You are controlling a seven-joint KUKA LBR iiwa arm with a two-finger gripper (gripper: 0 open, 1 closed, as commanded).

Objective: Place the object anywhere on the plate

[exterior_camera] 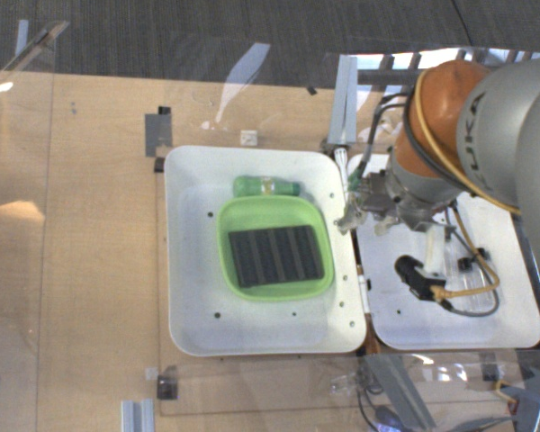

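A green squarish plate lies in the middle of the left bin. A dark ribbed rectangular slab lies flat on the plate and covers most of its inside. A small green bottle-like object lies on its side just beyond the plate's far rim. My gripper hangs over the divide between the two bins, at the plate's right side and apart from it. I see nothing held in it.
The grey arm with its orange band hangs over the far half of the right bin. A metal upright stands behind the bins. Bare wooden bench spreads to the left.
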